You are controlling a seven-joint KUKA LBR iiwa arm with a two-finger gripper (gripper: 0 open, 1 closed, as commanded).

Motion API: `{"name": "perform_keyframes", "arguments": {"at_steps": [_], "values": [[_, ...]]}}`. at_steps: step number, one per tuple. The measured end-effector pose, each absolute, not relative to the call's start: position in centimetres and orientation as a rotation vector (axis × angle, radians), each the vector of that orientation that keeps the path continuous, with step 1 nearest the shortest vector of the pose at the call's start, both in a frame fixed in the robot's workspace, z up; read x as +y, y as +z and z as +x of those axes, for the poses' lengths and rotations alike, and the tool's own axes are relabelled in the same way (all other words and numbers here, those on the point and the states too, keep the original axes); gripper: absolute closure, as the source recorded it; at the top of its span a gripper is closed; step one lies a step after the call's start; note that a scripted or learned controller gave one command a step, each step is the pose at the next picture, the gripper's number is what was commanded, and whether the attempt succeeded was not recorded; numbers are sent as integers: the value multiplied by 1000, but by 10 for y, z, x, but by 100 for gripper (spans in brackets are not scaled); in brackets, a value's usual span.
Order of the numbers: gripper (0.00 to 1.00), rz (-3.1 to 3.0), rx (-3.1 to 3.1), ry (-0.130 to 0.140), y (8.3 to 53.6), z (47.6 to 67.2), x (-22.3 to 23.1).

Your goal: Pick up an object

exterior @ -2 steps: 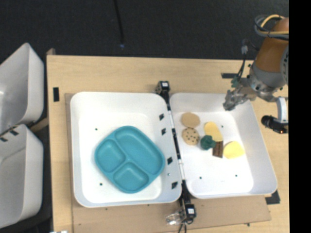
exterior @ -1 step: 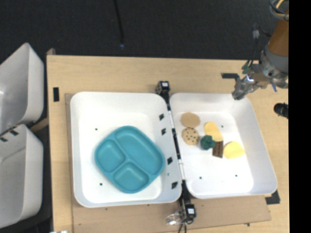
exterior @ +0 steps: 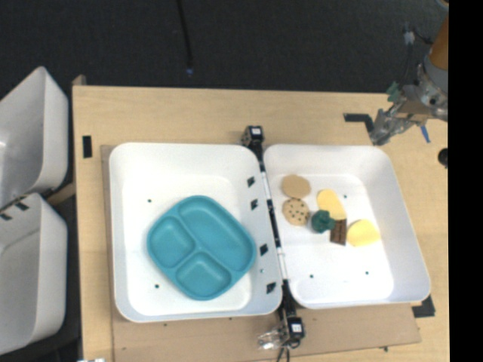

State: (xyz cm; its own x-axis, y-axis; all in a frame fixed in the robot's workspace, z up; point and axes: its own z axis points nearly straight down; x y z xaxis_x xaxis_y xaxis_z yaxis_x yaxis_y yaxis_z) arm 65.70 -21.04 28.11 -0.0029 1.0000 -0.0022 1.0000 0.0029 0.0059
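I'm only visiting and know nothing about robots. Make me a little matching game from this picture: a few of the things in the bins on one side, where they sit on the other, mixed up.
Things:
1. blue divided plate
2. speckled cookie
3. yellow piece
4. gripper

Places:
A. above the right bin's far rim
B. in the left bin
C. right bin, nearest the divider between the bins
D. right bin, rightmost of the food cluster

Pairs: 1-B, 2-C, 3-D, 4-A

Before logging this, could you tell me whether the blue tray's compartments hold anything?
Empty: the blue tray shows three bare compartments, lying flat in the left bin.
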Motion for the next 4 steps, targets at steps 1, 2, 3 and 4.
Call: {"name": "perform_keyframes", "arguments": {"at_steps": [1,2,3,4], "values": [[100,2216,2226,0,267,656,-159],[100,2215,2228,1,253,660,-102],[100,2216,2228,0,242,668,-55],[100,2213,2228,4,251,669,-5]]}}
